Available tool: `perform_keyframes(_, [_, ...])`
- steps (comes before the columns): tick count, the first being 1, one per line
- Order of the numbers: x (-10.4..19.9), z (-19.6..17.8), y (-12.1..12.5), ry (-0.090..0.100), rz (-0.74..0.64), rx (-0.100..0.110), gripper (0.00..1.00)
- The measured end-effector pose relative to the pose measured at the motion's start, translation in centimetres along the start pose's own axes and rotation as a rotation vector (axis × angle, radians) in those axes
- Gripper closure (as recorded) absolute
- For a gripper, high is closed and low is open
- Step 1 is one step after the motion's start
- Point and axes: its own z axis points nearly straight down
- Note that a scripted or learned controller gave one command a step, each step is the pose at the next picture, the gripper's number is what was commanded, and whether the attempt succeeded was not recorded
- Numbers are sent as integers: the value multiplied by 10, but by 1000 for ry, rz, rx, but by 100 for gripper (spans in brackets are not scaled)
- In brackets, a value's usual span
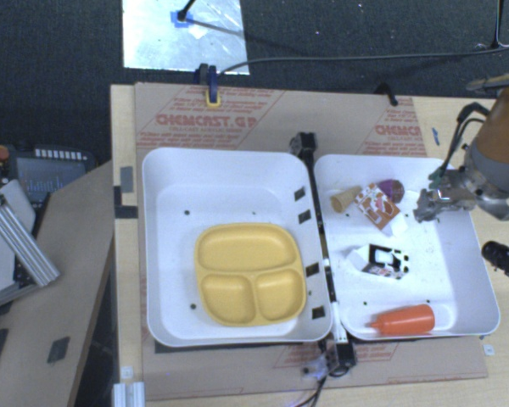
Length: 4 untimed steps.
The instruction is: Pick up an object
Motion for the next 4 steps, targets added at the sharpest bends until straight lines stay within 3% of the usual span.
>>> perform_keyframes(4, [215, 1, 36, 5, -6, 6, 100])
